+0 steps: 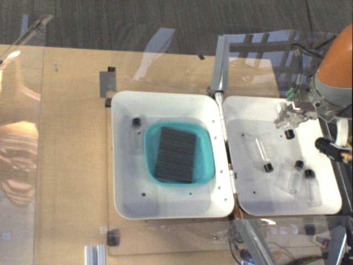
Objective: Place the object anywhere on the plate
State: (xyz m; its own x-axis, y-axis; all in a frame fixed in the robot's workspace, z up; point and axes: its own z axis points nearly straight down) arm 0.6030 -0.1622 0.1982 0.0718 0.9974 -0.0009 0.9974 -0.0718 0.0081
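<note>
Bench front edge (55,242), bottom of frame: bare wood with small black clips.

Status, as you can judge it: dark ribbed block (176,154) lies flat on teal plate (205,170) in left bin (124,197), frame centre. Placement looks done; release unconfirmed.

Gripper (289,118) sits over right bin (242,203), upper right, well apart from plate. Opening: cannot tell.

Note clear vials (262,154) with black caps in right bin, hard to resolve. Arm cut off at right edge.
</note>
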